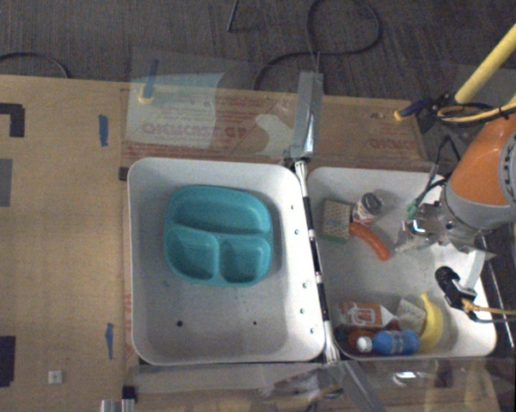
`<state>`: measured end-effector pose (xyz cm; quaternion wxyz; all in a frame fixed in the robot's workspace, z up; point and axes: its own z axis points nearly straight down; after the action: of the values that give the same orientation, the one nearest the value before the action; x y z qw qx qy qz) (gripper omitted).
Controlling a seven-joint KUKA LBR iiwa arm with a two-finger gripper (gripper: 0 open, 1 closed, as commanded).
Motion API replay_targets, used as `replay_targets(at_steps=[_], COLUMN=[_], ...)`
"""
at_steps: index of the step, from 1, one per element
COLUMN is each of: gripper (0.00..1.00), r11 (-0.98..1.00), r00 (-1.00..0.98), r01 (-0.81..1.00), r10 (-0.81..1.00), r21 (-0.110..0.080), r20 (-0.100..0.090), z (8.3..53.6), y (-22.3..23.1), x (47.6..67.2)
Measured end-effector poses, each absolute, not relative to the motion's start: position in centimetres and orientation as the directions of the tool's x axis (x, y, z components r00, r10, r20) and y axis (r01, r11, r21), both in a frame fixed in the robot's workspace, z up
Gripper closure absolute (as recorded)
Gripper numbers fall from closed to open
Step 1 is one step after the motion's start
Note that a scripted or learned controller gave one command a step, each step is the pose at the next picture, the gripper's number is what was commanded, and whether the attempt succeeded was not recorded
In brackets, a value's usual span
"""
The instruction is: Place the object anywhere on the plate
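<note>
A teal plate (219, 234) with three compartments lies in the left white bin (151, 316), toward its back. The right bin (470, 338) holds the loose objects: an orange carrot-shaped piece (373, 240), a small square sponge-like block (335, 219), a little jar (370, 205), a yellow banana (433, 322), a blue bottle (395, 343) and a red and white carton (366, 315). My gripper (412, 236) hangs over the right bin's back right part, just right of the orange piece. Nothing is seen held in it.
A metal divider rail (306, 118) runs back from between the bins. Cables and a black connector (452, 287) trail near the arm at the right bin's right wall. A clear plastic sheet (179, 103) lies on the cardboard behind the left bin.
</note>
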<state>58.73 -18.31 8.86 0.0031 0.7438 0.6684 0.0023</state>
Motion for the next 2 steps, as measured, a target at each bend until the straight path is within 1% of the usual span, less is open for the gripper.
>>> replay_targets(at_steps=[1,2], gripper=[1.00,1.00], r11=[0.232,0.387], r00=[-0.232,-0.387], r01=[0.973,0.922], r10=[0.973,0.922], r21=[0.005,0.003], r20=[-0.004,-0.002], z=[26.8,9.8], y=[-17.4,-14.8], x=[62.3,61.1])
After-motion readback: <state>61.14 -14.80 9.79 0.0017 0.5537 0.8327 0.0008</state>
